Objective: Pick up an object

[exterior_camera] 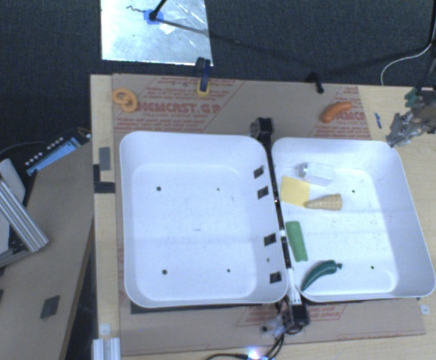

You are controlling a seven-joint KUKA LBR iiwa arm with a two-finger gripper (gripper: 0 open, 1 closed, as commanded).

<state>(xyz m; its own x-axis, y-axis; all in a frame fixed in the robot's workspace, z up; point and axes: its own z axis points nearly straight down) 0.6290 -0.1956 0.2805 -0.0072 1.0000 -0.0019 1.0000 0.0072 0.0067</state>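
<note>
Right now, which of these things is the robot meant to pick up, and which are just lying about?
For the job, all in the right white bin:
yellow flat block
tan cone
green stick
dark green pepper
clear plastic piece

Lying about on the bench:
orange sausage shape
orange ring

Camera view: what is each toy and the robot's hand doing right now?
Clear plastic cup: lying in the right white bin.
Yellow cheese wedge: lying flat.
Tan ice-cream cone: on its side, touching the wedge.
Green flat stick: lying along the divider.
Dark green pepper: lying on its side.
Gripper: above the bin's far right corner, holding nothing visible.
</note>
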